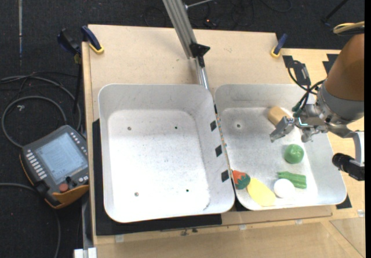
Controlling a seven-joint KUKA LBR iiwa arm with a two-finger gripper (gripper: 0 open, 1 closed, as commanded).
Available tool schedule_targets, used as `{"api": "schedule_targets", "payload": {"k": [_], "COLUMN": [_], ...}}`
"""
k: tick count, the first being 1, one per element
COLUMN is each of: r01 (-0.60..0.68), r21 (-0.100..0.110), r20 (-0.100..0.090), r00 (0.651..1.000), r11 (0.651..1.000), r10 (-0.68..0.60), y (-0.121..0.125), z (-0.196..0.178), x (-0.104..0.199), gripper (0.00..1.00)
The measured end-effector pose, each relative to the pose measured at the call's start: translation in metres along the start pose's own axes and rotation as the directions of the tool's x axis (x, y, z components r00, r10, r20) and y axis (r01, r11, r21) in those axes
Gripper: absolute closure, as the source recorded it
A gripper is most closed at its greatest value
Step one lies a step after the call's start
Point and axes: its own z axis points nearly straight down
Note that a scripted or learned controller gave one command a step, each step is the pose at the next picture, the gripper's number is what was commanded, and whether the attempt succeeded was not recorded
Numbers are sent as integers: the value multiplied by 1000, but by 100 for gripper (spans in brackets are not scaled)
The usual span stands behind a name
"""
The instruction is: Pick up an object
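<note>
Moving left to right, the left bin (153, 152) is lying bare, while the right bin (246, 109) is holding a tan block (278, 114), a green ball (294, 153) and small toys near its front edge. The tool (293, 126) is hanging open just above the ball, gripping nothing. The ball is appearing light, smooth and prone to rolling, so a grip across its middle is looking soundest.

We see even, fairly bright overhead light across the two shallow white plastic bins (156, 91), which look slightly washed out (their speckled floors remain legible). Shadows are soft and short. The dark carpeted floor (40, 13) falls dim, and overall sharpness is modest, with fine detail grainy.
</note>
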Motion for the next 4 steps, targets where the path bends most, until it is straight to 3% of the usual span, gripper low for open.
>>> {"api": "schedule_targets", "payload": {"k": [1,3,4], "r01": [-1,0,-1], "r21": [-4,0,-4], "r20": [1,0,1], "r00": [1000,1000,1000], "r11": [1000,1000,1000], "r10": [1,0,1], "y": [1,17,17], "z": [-2,94,110], "x": [0,7,8], "gripper": [0,0,0]}}
